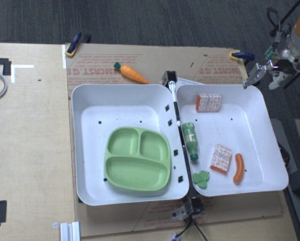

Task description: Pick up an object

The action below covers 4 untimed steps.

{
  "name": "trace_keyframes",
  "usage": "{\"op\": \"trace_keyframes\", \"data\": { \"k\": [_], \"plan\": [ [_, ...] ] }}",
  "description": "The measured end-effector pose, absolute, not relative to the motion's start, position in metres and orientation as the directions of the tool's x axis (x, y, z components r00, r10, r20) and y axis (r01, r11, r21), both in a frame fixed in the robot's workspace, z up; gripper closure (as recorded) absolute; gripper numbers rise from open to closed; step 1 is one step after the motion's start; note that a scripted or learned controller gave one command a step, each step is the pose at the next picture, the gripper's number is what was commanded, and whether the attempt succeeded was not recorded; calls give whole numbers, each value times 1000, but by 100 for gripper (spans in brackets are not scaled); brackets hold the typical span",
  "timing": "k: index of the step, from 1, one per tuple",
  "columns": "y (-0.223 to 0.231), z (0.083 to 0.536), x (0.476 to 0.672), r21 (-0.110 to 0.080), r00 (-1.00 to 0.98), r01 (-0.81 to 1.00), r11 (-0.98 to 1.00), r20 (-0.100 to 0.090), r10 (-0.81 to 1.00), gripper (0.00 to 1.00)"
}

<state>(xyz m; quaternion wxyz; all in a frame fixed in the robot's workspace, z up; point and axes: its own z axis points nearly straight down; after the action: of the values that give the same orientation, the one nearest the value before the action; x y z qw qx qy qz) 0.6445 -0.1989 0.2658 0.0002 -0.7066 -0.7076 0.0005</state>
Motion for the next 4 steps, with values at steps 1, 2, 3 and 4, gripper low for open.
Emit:
{"op": "trace_keyframes", "data": {
  "k": [1,2,3,4],
  "plan": [
    [-136,136,582,-1,133,991,-133,0,991,0],
    [-128,133,513,0,-14,1000,14,0,1000,0],
    [-147,95,481,7,-350,937,350,-2,937,0],
    [-148,106,483,11,-348,937,348,-5,938,100]
  ]
}}
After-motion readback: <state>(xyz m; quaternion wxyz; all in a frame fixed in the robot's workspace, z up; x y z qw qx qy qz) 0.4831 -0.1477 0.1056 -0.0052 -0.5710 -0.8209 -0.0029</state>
